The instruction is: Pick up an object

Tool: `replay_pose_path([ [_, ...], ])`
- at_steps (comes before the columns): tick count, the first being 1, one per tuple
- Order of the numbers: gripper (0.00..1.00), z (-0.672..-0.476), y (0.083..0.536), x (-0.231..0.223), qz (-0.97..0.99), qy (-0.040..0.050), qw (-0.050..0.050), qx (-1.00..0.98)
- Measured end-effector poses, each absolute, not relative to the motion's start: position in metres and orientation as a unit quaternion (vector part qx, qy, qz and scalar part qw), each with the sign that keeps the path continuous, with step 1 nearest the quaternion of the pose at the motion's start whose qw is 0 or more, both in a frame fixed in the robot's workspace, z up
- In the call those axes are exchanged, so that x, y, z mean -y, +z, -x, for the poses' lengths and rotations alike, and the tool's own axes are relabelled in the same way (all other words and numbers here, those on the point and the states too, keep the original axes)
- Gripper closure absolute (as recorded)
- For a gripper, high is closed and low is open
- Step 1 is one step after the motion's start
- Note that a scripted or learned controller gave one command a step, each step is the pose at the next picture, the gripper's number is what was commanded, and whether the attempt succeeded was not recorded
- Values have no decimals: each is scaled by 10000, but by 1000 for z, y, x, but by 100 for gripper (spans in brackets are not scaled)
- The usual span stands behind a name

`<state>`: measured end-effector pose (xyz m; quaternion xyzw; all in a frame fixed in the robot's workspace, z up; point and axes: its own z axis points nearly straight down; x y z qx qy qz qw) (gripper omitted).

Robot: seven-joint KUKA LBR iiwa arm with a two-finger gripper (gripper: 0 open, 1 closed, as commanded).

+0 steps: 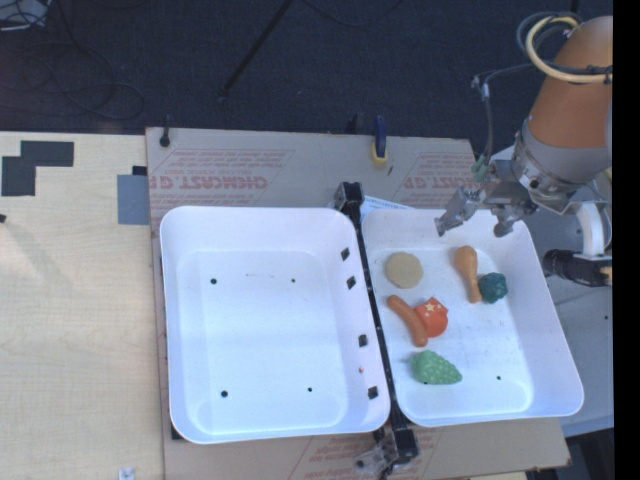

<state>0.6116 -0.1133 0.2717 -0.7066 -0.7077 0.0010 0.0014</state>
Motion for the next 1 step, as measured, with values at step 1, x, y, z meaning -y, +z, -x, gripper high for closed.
replay_pose_path([
  [1,0,-554,357,193,7094,0,-31,7048],
])
